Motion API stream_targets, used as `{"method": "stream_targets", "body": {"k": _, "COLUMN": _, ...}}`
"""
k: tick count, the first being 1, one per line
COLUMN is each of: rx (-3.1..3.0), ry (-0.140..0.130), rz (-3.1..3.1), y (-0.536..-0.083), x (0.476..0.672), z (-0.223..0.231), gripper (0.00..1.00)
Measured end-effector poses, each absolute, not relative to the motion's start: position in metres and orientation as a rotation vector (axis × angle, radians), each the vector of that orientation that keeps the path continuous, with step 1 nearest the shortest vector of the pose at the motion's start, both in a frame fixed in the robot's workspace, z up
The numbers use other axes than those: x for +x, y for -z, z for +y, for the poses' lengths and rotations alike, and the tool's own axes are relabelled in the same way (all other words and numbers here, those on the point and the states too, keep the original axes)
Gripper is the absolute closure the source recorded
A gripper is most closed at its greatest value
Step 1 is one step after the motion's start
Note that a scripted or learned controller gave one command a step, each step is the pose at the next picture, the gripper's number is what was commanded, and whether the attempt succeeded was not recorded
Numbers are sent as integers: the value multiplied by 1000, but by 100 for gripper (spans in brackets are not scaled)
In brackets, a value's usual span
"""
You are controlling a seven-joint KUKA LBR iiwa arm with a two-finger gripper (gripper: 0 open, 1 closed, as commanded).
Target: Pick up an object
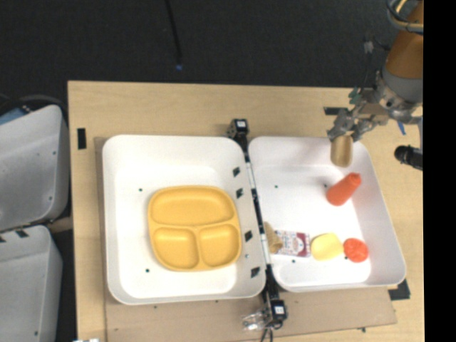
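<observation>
My gripper hangs over the far right corner of the right bin. A small tan cylinder hangs upright between its fingers, lifted above the bin floor. Lower in the same bin lie an orange cylinder, a yellow rounded piece, a small red-orange ball and a white and red packet by the near left wall.
The left bin holds a yellow divided tray at its middle. The grey arm with its orange band comes in from the upper right. Black clips sit along the seam between the bins.
</observation>
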State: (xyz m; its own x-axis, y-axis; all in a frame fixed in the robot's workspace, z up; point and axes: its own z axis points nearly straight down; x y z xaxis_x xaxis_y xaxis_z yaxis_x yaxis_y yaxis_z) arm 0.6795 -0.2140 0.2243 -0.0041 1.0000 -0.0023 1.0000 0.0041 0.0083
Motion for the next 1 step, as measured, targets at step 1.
{"method": "stream_targets", "body": {"k": 1, "rx": 2210, "ry": -5, "rz": 2223, "y": -279, "x": 680, "z": -215, "gripper": 100}}
